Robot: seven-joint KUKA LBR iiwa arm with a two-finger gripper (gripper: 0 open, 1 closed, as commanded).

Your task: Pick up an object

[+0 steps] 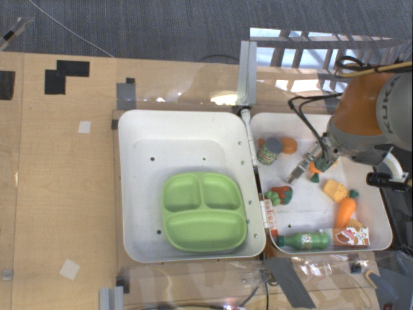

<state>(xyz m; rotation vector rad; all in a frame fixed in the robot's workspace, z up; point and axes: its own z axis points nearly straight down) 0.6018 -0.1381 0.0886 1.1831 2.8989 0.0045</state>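
This is a robotics lab: a wooden surface with black marker patches carries two white bins far left of and under the gripper, metal brackets beyond it, grey office carpet behind, and cables beside it.

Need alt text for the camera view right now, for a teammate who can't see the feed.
The grey-and-orange arm reaches from the right into the right bin, its gripper low among small toy foods: a carrot, a green bottle, a can. The left bin holds a green divided plate.
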